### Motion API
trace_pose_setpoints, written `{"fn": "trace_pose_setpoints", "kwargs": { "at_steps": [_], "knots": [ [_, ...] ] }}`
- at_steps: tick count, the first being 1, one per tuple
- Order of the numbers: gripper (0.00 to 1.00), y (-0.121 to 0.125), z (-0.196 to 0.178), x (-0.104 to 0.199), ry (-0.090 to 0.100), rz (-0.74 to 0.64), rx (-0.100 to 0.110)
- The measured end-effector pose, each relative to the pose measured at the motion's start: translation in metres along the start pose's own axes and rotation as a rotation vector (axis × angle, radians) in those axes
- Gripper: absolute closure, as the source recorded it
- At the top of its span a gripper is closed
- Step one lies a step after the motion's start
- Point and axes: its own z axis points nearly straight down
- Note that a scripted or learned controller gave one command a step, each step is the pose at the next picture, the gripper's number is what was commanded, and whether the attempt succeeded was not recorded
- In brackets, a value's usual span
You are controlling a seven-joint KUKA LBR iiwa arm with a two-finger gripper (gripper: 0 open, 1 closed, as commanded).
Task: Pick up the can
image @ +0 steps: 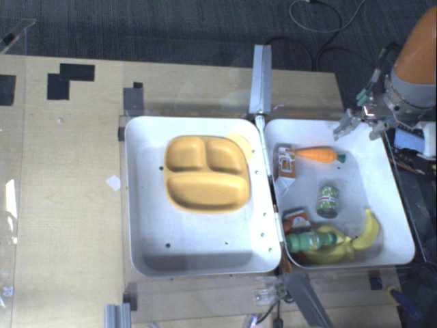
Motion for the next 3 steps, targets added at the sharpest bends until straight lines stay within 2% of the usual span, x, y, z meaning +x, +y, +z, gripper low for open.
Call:
{"fn": "trace_pose_setpoints", "kwargs": {
  "at_steps": [1,2,3],
  "knots": [
    [0.00,-0.054,0.106,-0.013,0.000,-0.096,0.001],
    [0.00,-0.102,0.120,0.035,-0.001,0.106,-0.009],
    [1.00,-0.098,0.108,0.037,0.001,0.105,-0.016]
  ]
}}
